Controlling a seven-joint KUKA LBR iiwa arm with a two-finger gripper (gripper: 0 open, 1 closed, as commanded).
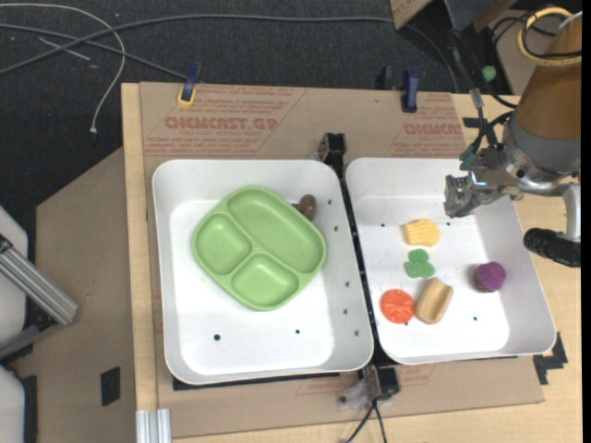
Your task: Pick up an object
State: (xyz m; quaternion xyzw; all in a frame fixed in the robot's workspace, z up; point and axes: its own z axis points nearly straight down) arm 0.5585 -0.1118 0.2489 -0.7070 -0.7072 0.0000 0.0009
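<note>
Camera view: gripper (459,195) over right bin (526,335) — finger state unreadable, blurred.

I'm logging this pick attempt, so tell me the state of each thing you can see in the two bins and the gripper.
Gripper: above the right bin's far part, holding nothing visible.
Green divided plate: lying flat in the left bin.
Brown object: at the plate's far edge.
Yellow piece, green piece, orange piece, tan piece, purple piece: lying loose in the right bin.
</note>
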